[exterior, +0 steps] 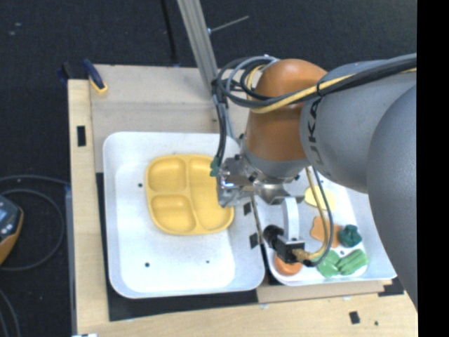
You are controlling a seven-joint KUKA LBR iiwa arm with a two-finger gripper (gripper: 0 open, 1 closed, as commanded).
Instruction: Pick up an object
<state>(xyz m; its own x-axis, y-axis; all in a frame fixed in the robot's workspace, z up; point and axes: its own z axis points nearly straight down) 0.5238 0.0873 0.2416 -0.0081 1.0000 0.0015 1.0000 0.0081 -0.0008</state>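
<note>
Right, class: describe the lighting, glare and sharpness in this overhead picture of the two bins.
Camera view: even, soft light; the white left bin is bright, nearly washed out; a dull sheen sits on the arm's orange band; the yellow divided plastic tray is fairly sharp; the grey arm, nearest the lens, looks soft.

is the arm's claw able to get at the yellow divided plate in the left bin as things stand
Probably yes: the yellow divided plastic plate lies uncovered in the left white bin, and the claw hangs over its right edge with nothing between them.
</note>
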